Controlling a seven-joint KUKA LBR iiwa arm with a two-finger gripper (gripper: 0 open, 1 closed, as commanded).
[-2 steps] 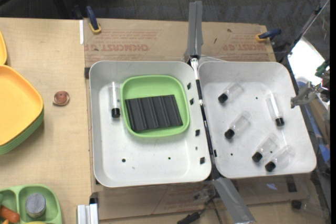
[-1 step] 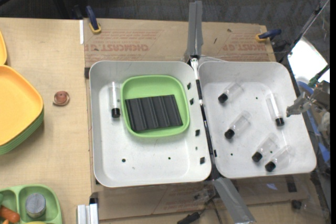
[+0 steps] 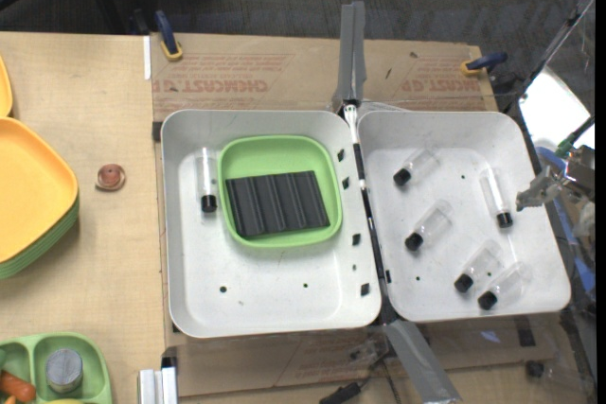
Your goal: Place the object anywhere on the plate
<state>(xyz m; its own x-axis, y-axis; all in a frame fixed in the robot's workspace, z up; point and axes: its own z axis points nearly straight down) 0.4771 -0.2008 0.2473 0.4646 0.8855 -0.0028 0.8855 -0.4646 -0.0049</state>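
A green square plate (image 3: pixel 276 145) sits in the left white bin (image 3: pixel 265 298), with a dark grey ridged slab (image 3: pixel 280 203) lying flat on it. A clear vial with a black cap (image 3: pixel 206 180) lies just left of the plate. The right white bin (image 3: pixel 445 298) holds several more clear black-capped vials, among them one at the upper left (image 3: pixel 414 167), one in the middle (image 3: pixel 426 227) and one at the right (image 3: pixel 494 197). My gripper (image 3: pixel 537 189) hangs at the right bin's right rim, beside that last vial, with nothing seen in it.
A stack of yellow plates (image 3: pixel 28 194) lies on the bench far left, with a small red-brown disc (image 3: pixel 111 176) beside it. A green compartment tray (image 3: pixel 47 369) is at the bottom left. Clamps (image 3: pixel 169 41) (image 3: pixel 483 63) hold the cardboard behind the bins.
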